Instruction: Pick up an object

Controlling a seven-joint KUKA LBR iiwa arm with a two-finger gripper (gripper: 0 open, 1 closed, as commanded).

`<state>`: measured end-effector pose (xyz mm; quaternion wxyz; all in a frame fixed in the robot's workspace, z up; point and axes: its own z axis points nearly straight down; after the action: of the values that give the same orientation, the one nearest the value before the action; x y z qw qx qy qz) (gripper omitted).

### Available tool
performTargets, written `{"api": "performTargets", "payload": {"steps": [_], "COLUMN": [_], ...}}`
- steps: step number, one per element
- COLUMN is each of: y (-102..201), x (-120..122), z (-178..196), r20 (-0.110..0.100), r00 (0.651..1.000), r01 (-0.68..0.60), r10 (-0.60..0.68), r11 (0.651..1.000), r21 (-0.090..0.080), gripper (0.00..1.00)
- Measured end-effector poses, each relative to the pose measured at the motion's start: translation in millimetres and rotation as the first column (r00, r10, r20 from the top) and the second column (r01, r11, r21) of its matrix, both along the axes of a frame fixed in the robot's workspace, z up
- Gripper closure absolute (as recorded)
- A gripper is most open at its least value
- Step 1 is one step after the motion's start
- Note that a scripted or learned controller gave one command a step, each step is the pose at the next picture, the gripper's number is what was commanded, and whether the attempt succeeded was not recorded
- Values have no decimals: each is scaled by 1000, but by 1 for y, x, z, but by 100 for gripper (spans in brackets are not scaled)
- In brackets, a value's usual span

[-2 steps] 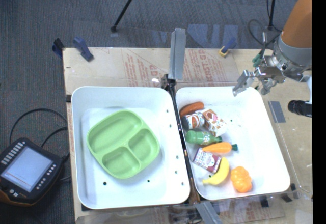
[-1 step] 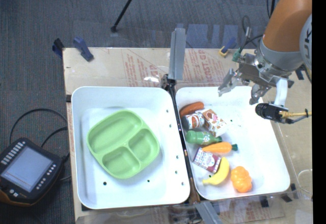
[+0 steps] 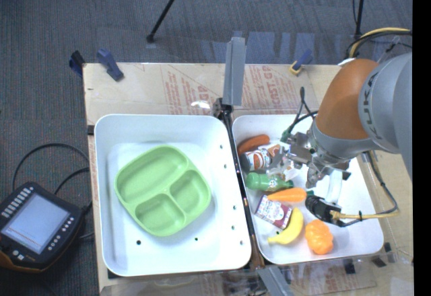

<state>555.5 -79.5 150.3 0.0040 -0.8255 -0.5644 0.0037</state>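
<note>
Jaws [image 3: 294, 165] hover over right-bin pile; carrot [image 3: 291, 194] just below them.

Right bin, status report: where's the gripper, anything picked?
Gripper low over right bin, above green bottle. Nothing seen held. Carrot, banana crowd close.

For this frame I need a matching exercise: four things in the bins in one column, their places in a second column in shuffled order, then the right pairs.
Things:
1. green divided plate
2. banana
3. orange pepper
4. hot dog

Places:
A. right bin, far end, close to the divider between the bins
B. left bin, lying on its floor
C. right bin, near edge, to the camera's right of the banana
D. right bin, near edge, beside the small red packet

Pairs: 1-B, 2-D, 3-C, 4-A
</note>
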Motion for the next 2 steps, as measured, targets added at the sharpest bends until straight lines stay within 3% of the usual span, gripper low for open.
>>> {"api": "performTargets", "payload": {"steps": [1,2], "y": [-11,-11], "x": [-65,-68], "z": [-60,-2], "r20": [14,2], "r00": [997,999], "r01": [-76,-33], "r10": [76,33], "r11": [997,999], "r21": [3,0], "gripper": [0,0]}}
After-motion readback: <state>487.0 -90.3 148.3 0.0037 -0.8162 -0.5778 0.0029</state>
